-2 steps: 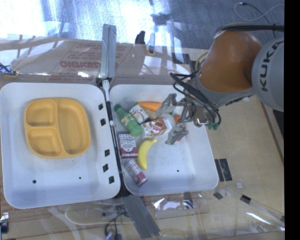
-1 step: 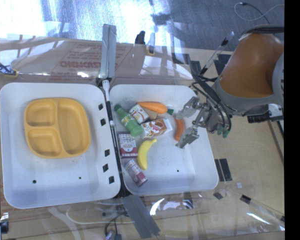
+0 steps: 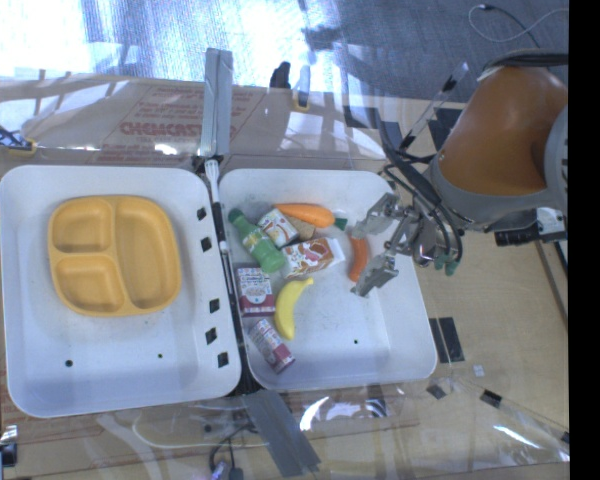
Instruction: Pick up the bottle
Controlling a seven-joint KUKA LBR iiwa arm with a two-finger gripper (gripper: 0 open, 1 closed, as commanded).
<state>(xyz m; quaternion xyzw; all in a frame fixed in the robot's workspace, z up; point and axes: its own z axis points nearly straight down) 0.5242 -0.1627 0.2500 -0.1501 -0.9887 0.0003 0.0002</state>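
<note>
1. Lying nearest the bottom of the frame in the right bin (image 3: pixel 400 353), a small dark red can (image 3: pixel 270 345) sits tilted against the bin's left wall; just above it a yellow banana (image 3: pixel 291 306) stands almost upright, with a red and white packet (image 3: pixel 254 290) touching it on the left.
2. Higher up, near the bin's middle, a red and white carton (image 3: pixel 310 257) lies beside the green bottle (image 3: pixel 255 240); the bottle lies on its side, slanting from upper left to lower right, close to the bin's left wall, its cap towards the upper left; nothing grips it.
3. Above the carton a second small box (image 3: pixel 277 226) rests against a long orange carrot (image 3: pixel 304 214), which lies nearly level.
4. At the right of the bin the gripper (image 3: pixel 375 240) hangs over the floor, well apart from the bottle; its fingers stand apart, with nothing clamped; a small orange piece (image 3: pixel 359 258) lies just beside the lower finger, and whether they touch cannot be told.
5. In the left bin (image 3: pixel 100 383) a yellow divided tray (image 3: pixel 114 254) lies flat at centre left.
6. Farthest, at the upper right of the frame, the arm's orange band (image 3: pixel 495 133) bulks above the wrist.
</note>
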